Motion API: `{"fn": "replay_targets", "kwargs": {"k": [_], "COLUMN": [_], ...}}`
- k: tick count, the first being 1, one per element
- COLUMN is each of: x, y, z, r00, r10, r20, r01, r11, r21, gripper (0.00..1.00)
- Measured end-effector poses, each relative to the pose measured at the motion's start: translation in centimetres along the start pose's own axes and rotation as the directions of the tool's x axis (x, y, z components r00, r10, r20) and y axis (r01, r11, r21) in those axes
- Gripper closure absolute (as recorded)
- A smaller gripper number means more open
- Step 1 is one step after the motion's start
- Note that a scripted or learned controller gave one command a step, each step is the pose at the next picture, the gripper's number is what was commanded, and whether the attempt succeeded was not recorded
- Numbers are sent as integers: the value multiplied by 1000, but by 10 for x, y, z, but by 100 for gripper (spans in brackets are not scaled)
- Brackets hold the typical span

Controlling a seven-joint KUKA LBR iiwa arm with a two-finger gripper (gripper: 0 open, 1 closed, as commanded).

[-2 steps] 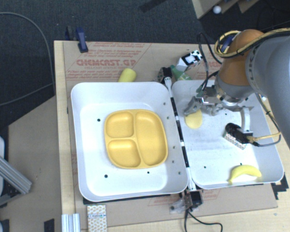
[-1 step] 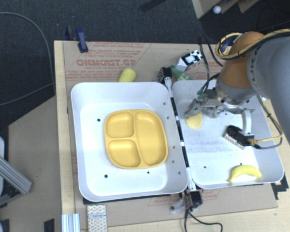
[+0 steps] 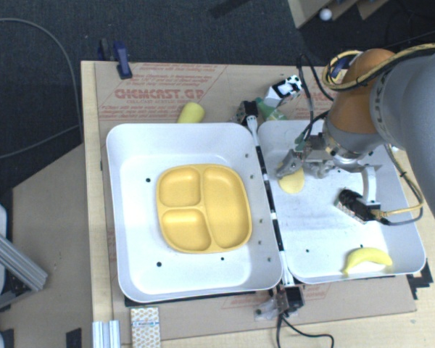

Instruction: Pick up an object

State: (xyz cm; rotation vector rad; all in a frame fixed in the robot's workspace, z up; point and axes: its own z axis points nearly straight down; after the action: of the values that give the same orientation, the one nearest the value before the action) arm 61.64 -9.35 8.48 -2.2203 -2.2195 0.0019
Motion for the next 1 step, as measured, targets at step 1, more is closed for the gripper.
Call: {"fn": "replay_targets", "kwargs": {"k": [1], "x": [-1], "y": [2], "z": [0], "r00": [1000], "r10": [-1], "r20": [1], "r01": [1], "r11": [1000], "r21": [-3], "gripper": [0]}}
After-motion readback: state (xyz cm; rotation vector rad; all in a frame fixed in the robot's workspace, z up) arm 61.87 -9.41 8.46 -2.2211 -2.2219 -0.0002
